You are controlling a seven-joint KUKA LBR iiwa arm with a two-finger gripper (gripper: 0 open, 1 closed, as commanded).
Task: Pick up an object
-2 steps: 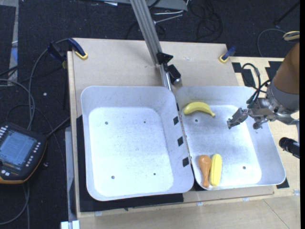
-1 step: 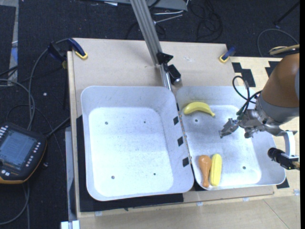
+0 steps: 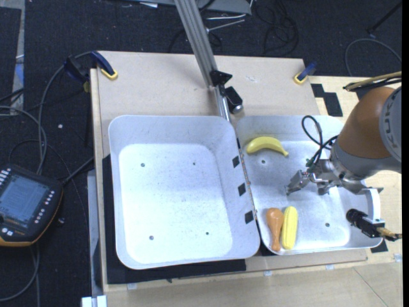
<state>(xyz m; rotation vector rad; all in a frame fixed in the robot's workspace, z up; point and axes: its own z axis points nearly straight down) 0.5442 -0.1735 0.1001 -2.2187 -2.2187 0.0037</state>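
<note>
**Gripper low over right bin, nothing seen in grasp**

Reaching in from the right, with the gripper [image 3: 299, 183] lowered near the middle of the right bin [image 3: 332, 235]. Pointing leftward and down at the bin floor, over bare white surface. No object seen between the fingers; how far apart the fingers stand cannot be told, the metal tip being small and dark against its own shadow.

Three candidates in that bin. Banana [image 3: 266, 146] up near the far side, well apart from the gripper. Corn [image 3: 289, 227] and carrot [image 3: 275, 226] lying side by side, touching or nearly so, near the front edge, both below and a little left of the gripper. Probably loose where they landed, not arranged: the pair sits against the front rim, the banana curved on its side.

Left bin [image 3: 121, 171] bearing nothing but specks. Judged as a descent onto an empty patch, so likely a miss unless redirected toward the corn or the banana.

Hard to make out: fingertip contact with the floor, hidden by the tilt of the wrist. Arm [image 3: 374, 133] cut off at the right edge. Cable looping above the wrist blurs the gripper's upper outline. Whether corn and carrot truly touch is uncertain.
</note>
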